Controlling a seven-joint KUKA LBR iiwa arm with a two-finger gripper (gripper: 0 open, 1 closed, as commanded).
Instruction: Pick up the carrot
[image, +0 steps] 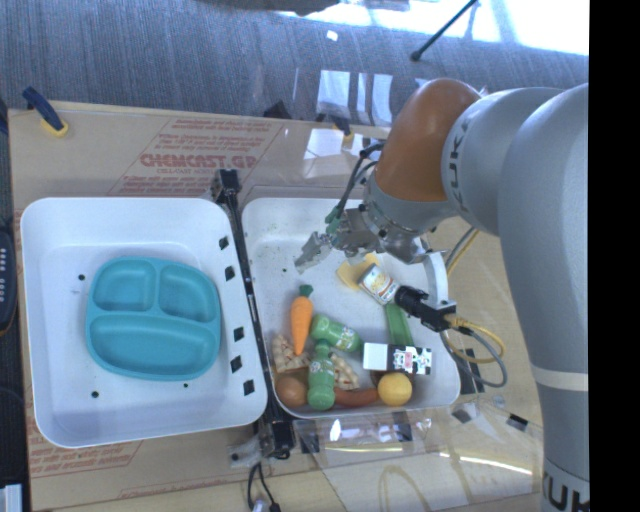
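- The gripper (312, 250) hangs over the upper part of the right bin (262, 225), its fingers pointing toward the left of the frame; they look slightly apart, with bare white bin floor showing under them and nothing between them.
- The arm (520, 190) fills the right side of the frame, grey, with the orange band (432, 135) just above the wrist, right of centre near the top.
- The carrot (300, 317) lies below the gripper in the same bin, near the bin's left wall, orange with a small green top pointing up the frame. It is apart from the fingers.
- Just right of the carrot sits a green bottle-like item (335, 335), and below it a second green bottle (321, 382) stands near the bin's lower edge.
- A small bottle with a yellow and white label (380, 284) lies under the wrist, beside a yellow piece (350, 272).
- A black and white carton (397, 358) lies at the lower right of the bin, with a yellow lemon-like ball (395, 389) just below it.
- A brown round item (291, 391) sits in the lower left corner of that bin.
- The left bin (40, 230) holds a blue divided plate (153, 317), well apart from the gripper.
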